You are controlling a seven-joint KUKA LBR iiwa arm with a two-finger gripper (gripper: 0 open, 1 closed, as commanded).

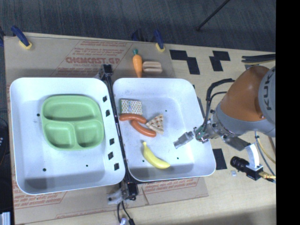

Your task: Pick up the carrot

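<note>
I see the carrot [137,63] lying on the desk [93,55] just behind the right bin [187,86], beside a bun [152,68]. My hand [183,140] hovers over the bin's right side, near a banana [155,156]; I cannot tell if it's spread or pressed together

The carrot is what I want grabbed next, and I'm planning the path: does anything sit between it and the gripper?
The carrot lies outside the bins, on the bench past the right bin's far rim, beside a hot dog bun. The gripper is inside that bin, so the rim lies between them.
</note>
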